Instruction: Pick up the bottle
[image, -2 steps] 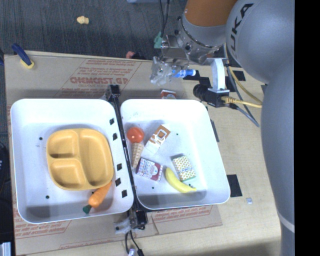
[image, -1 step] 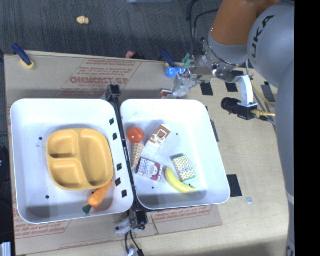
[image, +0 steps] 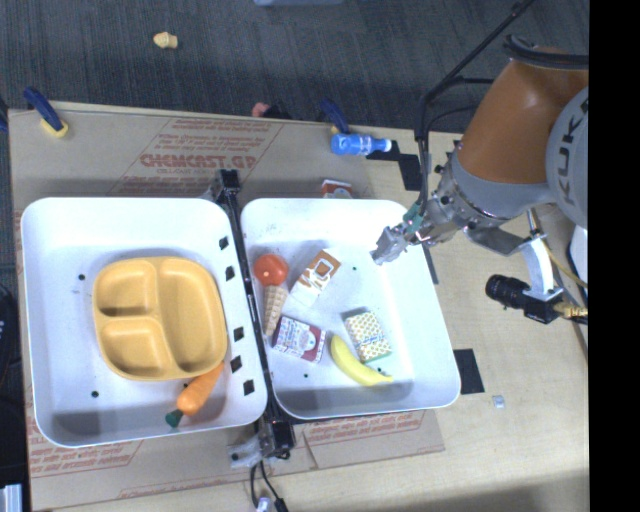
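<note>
While tray (image: 160, 318) fills left bin (image: 40, 300), bottle (image: 358, 145) lies outside.

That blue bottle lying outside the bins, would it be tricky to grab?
Probably somewhat. The blue bottle lies on its side on the cardboard sheet, so its round body may roll if nudged. It looks like small, light plastic, likely smooth enough to slip from the gripper.

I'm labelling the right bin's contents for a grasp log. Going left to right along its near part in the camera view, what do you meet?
Ice cream cone → red-and-white carton → banana, with the patterned box just above the banana.
</note>
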